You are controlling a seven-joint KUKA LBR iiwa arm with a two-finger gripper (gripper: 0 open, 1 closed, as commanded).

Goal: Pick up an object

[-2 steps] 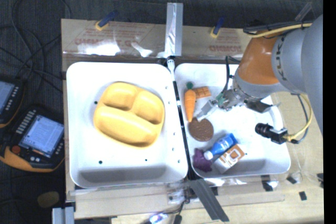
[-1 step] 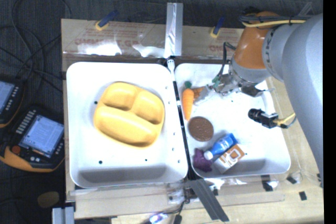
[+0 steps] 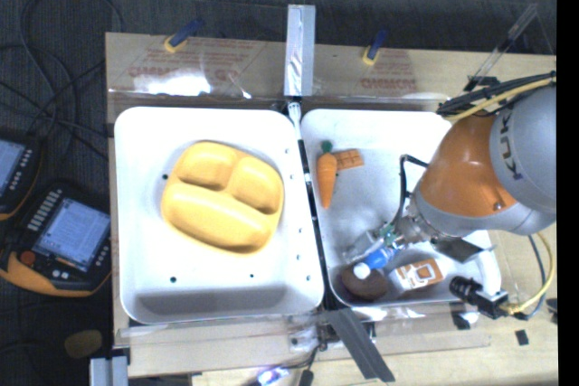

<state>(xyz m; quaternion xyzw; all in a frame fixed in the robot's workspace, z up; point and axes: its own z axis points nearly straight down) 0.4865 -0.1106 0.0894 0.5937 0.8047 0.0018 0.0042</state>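
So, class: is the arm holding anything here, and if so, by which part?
It cannot be told. The end effector is low in the right bin, beside a blue-capped bottle, but the wrist hides any contact.

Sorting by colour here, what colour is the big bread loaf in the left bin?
Yellow, golden on top; the bread loaf shows clearly in the camera view.

- The grey arm [image 3: 534, 149] is being extended in from the right, orange band [image 3: 466, 172] angled downward.
- The gripper [image 3: 384, 241] is being held low, pointing down-left.
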